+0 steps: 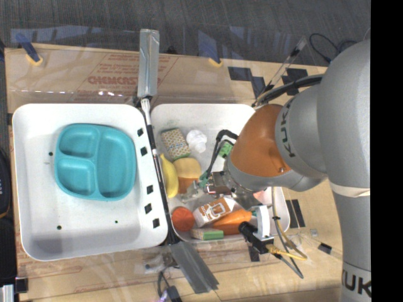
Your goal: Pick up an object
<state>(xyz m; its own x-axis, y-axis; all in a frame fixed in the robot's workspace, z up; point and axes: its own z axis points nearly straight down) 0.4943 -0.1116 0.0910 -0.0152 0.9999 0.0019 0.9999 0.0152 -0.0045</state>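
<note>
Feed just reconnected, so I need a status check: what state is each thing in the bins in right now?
Teal divided plate: flat in left bin.
Banana: lying by the divider.
Carrot: lying flat, right bin.
Tomato: resting at the near edge.
Arm: low over right bin.

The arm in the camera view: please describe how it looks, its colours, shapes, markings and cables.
The arm is thick, rounded and light grey, with black KUKA lettering near the wrist. A glossy orange band circles it just above the wrist. Below the band sits darker metal hardware with small green parts, and thin black cables run along the arm's upper side.
</note>
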